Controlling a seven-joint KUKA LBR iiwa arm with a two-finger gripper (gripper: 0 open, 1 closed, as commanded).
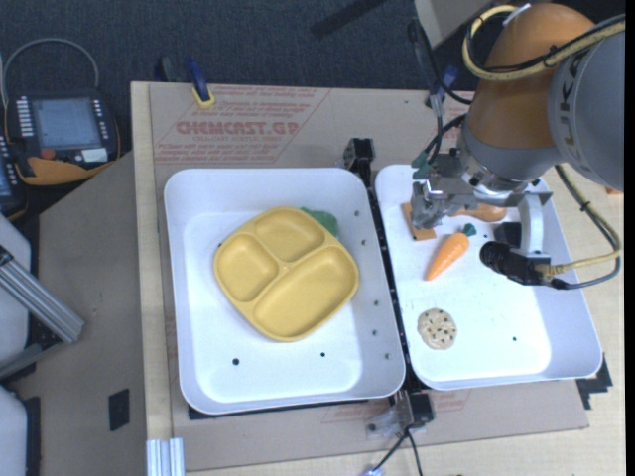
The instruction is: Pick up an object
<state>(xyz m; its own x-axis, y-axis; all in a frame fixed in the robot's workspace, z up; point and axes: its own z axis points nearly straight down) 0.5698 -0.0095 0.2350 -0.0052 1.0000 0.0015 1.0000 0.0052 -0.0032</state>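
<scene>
Gripper: lowered at the right bin's ten o'clock corner; finger state cannot be told.
Carrot: laid just beside it, at four o'clock.
Cookie: placed at six o'clock.
Yellow tray: seated in the left bin.

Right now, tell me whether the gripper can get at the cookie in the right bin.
Probably yes. The cookie lies flat on open bin floor with nothing over or against it. The gripper sits at the same bin's far end, and the carrot lies between them but apart from the cookie.

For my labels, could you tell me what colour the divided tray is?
Yellow; the divided tray shows in the camera view.
</scene>
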